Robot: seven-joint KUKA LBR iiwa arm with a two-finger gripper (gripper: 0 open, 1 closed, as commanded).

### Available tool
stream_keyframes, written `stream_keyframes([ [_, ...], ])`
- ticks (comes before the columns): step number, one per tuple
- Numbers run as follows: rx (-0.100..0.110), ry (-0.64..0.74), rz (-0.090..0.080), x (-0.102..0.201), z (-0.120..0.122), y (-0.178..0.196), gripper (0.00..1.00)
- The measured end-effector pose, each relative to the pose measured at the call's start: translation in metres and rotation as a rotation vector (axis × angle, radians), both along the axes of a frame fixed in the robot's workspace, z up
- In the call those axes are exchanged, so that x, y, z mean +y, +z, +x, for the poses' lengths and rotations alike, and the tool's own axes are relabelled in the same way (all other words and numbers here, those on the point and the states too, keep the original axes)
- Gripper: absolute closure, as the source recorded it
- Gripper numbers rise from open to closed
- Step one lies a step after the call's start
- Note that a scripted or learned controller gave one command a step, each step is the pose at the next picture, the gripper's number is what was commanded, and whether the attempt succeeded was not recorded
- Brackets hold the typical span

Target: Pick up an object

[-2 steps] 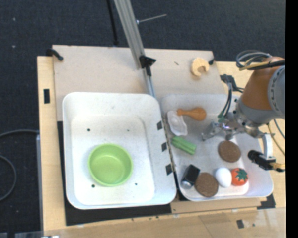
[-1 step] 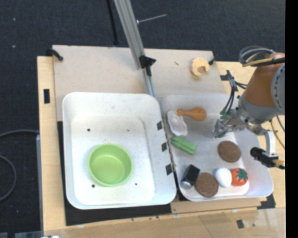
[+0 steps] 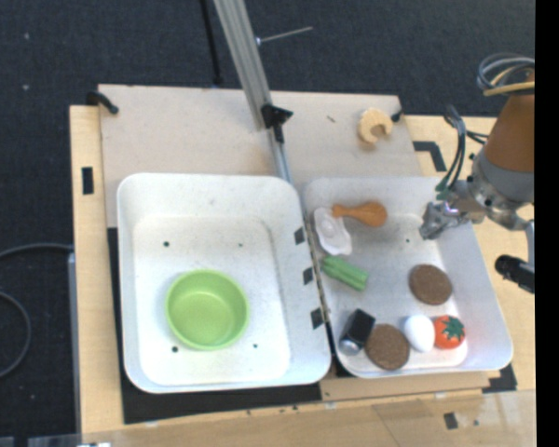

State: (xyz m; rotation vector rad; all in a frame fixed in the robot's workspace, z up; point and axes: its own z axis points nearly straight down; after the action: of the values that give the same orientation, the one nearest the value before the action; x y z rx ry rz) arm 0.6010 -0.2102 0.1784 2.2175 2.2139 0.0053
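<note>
- Bench (image 3: 88, 250) of pale wood, bearing two shallow white bins side by side
- Left bin (image 3: 140, 203) holding a green bowl (image 3: 206, 309), upright, toward its near-left part, clear of the walls
- Right bin (image 3: 484, 324) crowded with small things, all lying loose on its floor
- Wooden drumstick-shaped piece (image 3: 361, 214) near the far edge of the right bin, thin handle pointing left
- White shell-like piece (image 3: 333, 232) just beside that handle, against the bin's left wall
- Green cylinder (image 3: 345, 273) lying flat and slanted, just below the white piece
- Brown disc (image 3: 430, 284) alone toward the right side of the bin
- Along the near edge, in a row from left: black block (image 3: 357, 330), second brown disc (image 3: 388, 345), white egg (image 3: 418, 331), red strawberry (image 3: 450, 332) with a green top; the last three touching or nearly so
- Tan curled piece (image 3: 375, 125) outside both bins, on the board behind the right one
- Metal post (image 3: 245, 49) slanting up from between the bins toward the top of the view
- Arm entering from the right, orange band above the wrist
- Gripper (image 3: 435, 220) over the far-right part of the right bin, right of the drumstick piece and beyond the lone brown disc
- Nothing seen between its tips; whether spread or closed, cannot tell from this slant
</note>
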Motion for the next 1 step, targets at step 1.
stream_keyframes([
  [1, 0.0, 0.004, 0.0, -0.0021, 0.0054, 0.0647, 1.0],
])
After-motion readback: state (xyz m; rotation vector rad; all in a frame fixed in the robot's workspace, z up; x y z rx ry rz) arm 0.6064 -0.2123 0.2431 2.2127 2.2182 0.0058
